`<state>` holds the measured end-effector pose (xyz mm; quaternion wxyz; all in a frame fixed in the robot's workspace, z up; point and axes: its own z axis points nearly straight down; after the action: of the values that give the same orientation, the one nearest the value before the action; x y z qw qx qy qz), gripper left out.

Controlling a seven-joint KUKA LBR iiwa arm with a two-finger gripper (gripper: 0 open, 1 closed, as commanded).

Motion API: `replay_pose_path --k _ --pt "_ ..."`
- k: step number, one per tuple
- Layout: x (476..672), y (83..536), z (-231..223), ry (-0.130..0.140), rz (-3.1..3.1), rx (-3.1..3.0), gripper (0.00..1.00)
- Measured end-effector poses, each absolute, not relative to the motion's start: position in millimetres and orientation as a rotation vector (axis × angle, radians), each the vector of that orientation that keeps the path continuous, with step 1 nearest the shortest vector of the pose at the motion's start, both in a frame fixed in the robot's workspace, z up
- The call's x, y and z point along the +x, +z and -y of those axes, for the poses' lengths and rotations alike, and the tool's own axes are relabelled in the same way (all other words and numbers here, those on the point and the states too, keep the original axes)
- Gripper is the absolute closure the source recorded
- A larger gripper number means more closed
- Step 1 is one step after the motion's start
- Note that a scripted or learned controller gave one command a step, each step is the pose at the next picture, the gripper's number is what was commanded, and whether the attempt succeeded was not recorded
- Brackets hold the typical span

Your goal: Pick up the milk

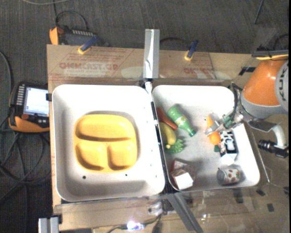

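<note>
The milk (182, 175), a small carton with a white top and brown sides, lies in the right bin (202, 93), close to its front wall and left of centre. It is well apart from the pincer (226, 125), at about seven o'clock from it, with bare bin floor between the two. The pincer sits over the right part of the same bin, at the end of the grey arm (265, 97) with its orange band, which comes in from three o'clock. Whether the pincer is open or closed cannot be told, and nothing can be made out in its hold.

The left bin (59, 149) holds a yellow tray (106, 141) with three compartments: one long one at twelve o'clock and two smaller ones at six.

In the right bin, against the wall it shares with the left bin, a banana (168, 134) lies beside a red stick (166, 119) and some green leaves (177, 145). Just at two o'clock from the banana a green bottle (180, 121) lies on its side, tilted. Just below the pincer are small orange pieces (213, 137) and a black-and-white box (228, 143). A can (229, 175) lies at the front right corner, at three o'clock from the milk.
</note>
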<state>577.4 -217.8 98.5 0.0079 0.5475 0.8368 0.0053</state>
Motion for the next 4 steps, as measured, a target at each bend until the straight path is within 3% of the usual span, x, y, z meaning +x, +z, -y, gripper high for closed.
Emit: replay_pose_path --k 1,2,3,4 --pt "577.1 98.4 218.2 0.016 -2.616 1.712 0.0" --pt "546.3 92.0 218.8 0.016 -2.635 1.678 0.0" --pt "495.8 92.8 219.4 0.02 -2.627 1.672 0.0" --pt "512.3 103.5 156.0 0.002 -2.744 1.537 0.0"
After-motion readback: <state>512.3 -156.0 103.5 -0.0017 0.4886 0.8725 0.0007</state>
